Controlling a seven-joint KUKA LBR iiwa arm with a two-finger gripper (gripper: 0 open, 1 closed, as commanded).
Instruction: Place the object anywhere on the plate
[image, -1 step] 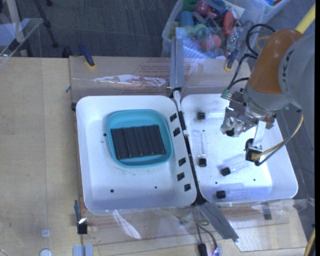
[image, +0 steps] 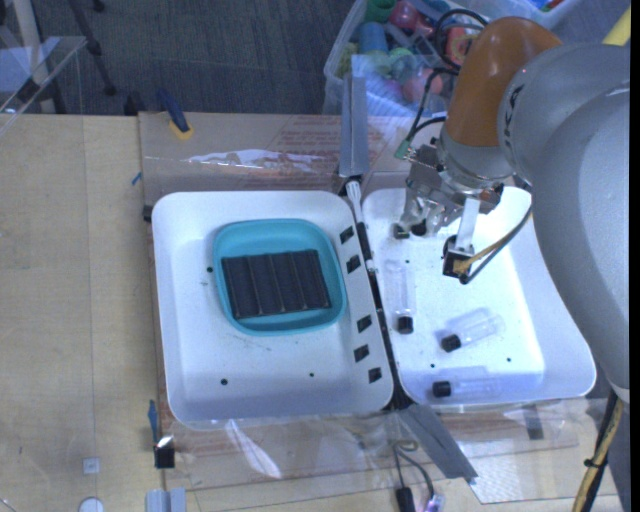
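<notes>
1. Claw position: over the far part of the right bin, below the grey arm with its orange band.
2. Claw state: whether the fingers are apart or together cannot be told; glare on the bin floor washes them out.
3. Task object: probably the clear vial with a dark cap. It lies on its side on the right bin floor, nearer the camera than the claw and well apart from it. Nothing is seen between the fingers.
4. Other items in the right bin: a second clear tube lies near the bin's left wall, and a third near its front rim.
5. Plate: a teal, rounded-square dish in the middle of the left bin, left of the right bin. A dark ribbed slab lies on it.
6. A yellow-and-black cable hangs from the wrist, over the right bin.
</notes>
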